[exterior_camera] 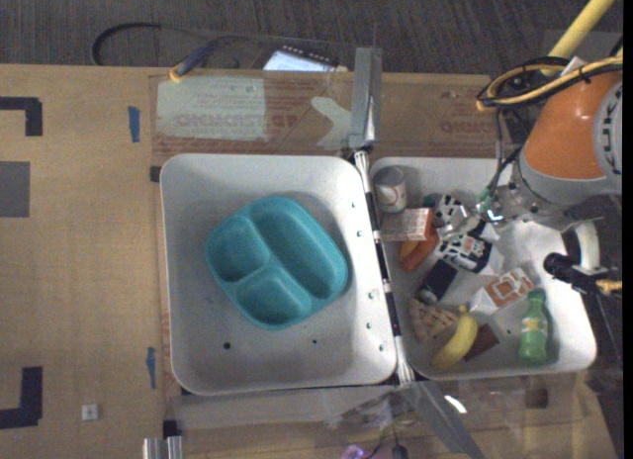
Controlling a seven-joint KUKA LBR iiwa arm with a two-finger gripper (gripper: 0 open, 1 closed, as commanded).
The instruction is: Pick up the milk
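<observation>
I see the wooden surface (89, 279) spanning the view, with two white bins side by side on its right half. The left bin (188, 348) carries a teal divided plate (277, 261) lying flat near its middle, three compartments facing up.

The arm (574, 140), grey with its orange band, comes in over the far right corner of the right bin (574, 353). Its gripper (473, 234) hangs low over the middle of that bin, among black-and-white patterned parts; I cannot tell whether it is open or closed, nor whether anything sits in it.

The right bin is crowded. The milk (502, 292), a small white carton with an orange-brown label, lies tilted toward the bin's near right side, just right of the gripper's tip and apart from it as far as I can judge. A green bottle (534, 326) stands just beside the carton, by the bin's near right corner. A yellow banana (456, 341) rests along the near edge, touching a waffle-like piece (429, 317) to its left. A small boxed item with a red and tan face (406, 225) sits by the bin's left wall, an orange piece (417, 252) just below it. A white can with a red mark (391, 190) stands in the far left corner.
</observation>
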